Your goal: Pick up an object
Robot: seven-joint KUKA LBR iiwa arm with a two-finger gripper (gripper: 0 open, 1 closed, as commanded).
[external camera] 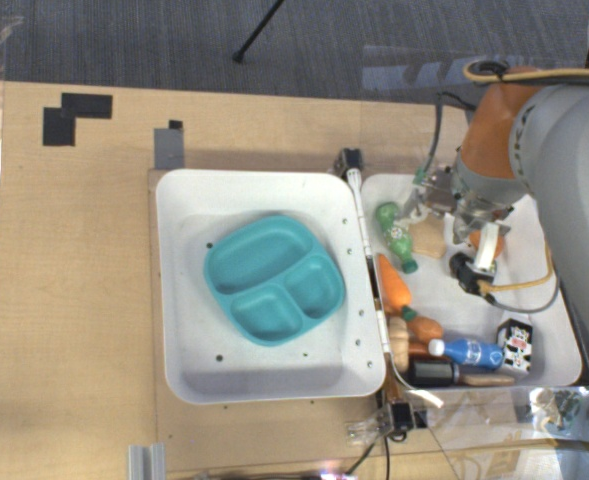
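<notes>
While bench (pixel 74 268) is tan wood — two bins (pixel 174 298) | grey carpet (pixel 174 18)

Partly hidden, cropped, or too small to read.

Cut off by the right edge: grey arm (pixel 574 168), covering the far right of the right bin (pixel 564 368). Too small and cluttered to read at the wrist: gripper (pixel 471 236), tips lost against a pale flat item (pixel 431 238) just left of it. Below the fingers, indistinct: small black-and-white object (pixel 515 343), markings unreadable. Lower left of the fingers, overlapping along the bin's near wall: carrot (pixel 395 285), blue bottle (pixel 471 352), dark object (pixel 434 372), outlines partly masked.
</notes>
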